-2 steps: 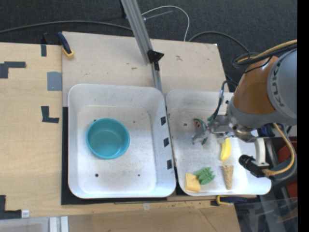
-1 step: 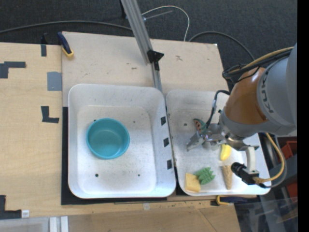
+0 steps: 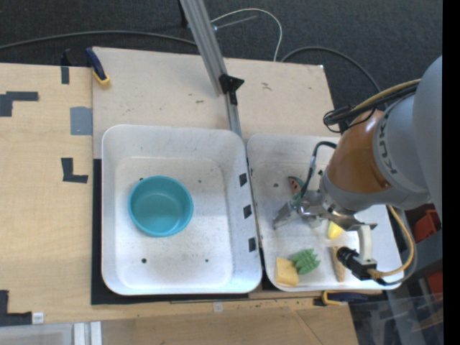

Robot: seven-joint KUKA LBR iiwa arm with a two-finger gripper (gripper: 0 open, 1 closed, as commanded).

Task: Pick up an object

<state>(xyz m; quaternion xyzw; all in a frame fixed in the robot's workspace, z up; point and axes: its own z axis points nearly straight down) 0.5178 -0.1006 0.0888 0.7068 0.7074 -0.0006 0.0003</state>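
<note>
Presently, on the pale wooden counter (image 3: 43, 157):

- Grey arm with orange band (image 3: 359, 160): enters from the right and bends down over the right-hand shallow white bin (image 3: 277, 157), wrist low above the bin floor.
- Two-finger metal jaws (image 3: 287, 214): pointing leftward toward the middle of the right bin, just above its floor; they appear spread apart, with nothing visible between them.
- Small brown object (image 3: 295, 185): lies on the right bin floor just above the jaws, apart from them.
- Green leafy plastic toy (image 3: 307, 260): near the front edge of the right bin, below the wrist.
- Yellow wedge-shaped block (image 3: 286, 272): touching the green toy on its left, at the front rim.
- Small yellow piece (image 3: 334, 230): partly hidden under the wrist.
- Left-hand shallow white bin (image 3: 172, 142): holds a round teal plastic bowl (image 3: 161, 205), upright, left of centre.
- Slanted grey metal pole (image 3: 205, 34): rises from between the two bins' rear edges.
</note>
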